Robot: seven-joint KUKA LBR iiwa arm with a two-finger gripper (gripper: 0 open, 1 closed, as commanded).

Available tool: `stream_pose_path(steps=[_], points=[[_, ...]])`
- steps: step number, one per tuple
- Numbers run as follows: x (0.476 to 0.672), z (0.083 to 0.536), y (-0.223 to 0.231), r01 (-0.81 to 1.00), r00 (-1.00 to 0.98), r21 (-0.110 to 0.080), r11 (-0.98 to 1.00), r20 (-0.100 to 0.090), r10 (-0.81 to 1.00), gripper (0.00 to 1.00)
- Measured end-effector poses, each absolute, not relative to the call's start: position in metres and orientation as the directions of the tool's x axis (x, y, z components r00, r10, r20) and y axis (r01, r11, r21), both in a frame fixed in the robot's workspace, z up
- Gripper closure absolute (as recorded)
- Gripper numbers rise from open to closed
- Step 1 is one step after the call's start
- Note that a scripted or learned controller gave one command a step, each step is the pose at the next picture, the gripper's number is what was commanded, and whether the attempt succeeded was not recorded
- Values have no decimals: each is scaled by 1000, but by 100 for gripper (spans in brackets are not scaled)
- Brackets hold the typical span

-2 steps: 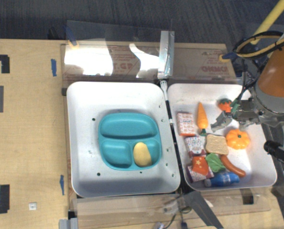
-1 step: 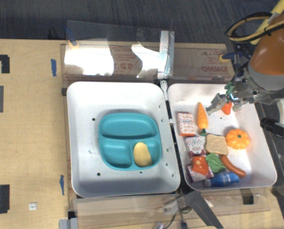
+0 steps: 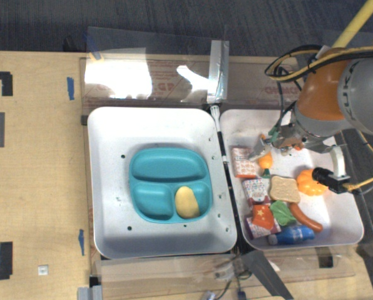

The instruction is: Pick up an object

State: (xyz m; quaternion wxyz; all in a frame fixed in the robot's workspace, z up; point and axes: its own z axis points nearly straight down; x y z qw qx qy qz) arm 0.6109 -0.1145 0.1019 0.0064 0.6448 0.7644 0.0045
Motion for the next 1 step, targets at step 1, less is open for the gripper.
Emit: stream_pose_path(steps=[1], points=[[612,112,-115,986,-167,17,167,-4,986,100]])
